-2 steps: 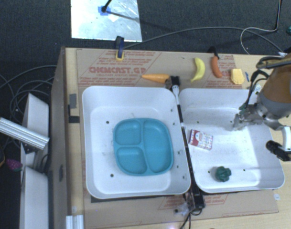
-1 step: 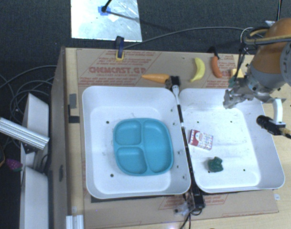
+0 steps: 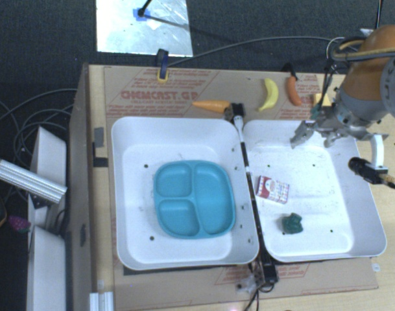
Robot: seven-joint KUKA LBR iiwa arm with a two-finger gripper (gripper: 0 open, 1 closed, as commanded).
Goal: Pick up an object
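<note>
In the camera view, the two white bins sit side by side on the bench so that pickable things lie within the arm's reach. The right bin (image 3: 353, 238) holds the likely targets: a small red-and-white carton (image 3: 272, 190) lying flat, down and to the left of the claw, and a dark green lump (image 3: 292, 223) a little further below it, nearly straight down the picture from the claw. Both are well apart from the claw. The left bin (image 3: 129, 148) holds a blue divided plate (image 3: 194, 198), far to the claw's left.

Along the bench's back edge, outside the bins, lie a banana (image 3: 270, 94) and a red-orange sausage-like piece (image 3: 293, 91), just above and left of the claw, and a carrot (image 3: 210, 106) further left. They look like spares set aside, not in play.

The arm comes in from the right, its orange band high, the wrist bent down over the right bin's upper part. The gripper (image 3: 317, 133) hangs above the bin floor with its two fingers spread wide and nothing between them. Judged from this, the pick has not begun; the claw must travel down-left to reach the carton.
</note>
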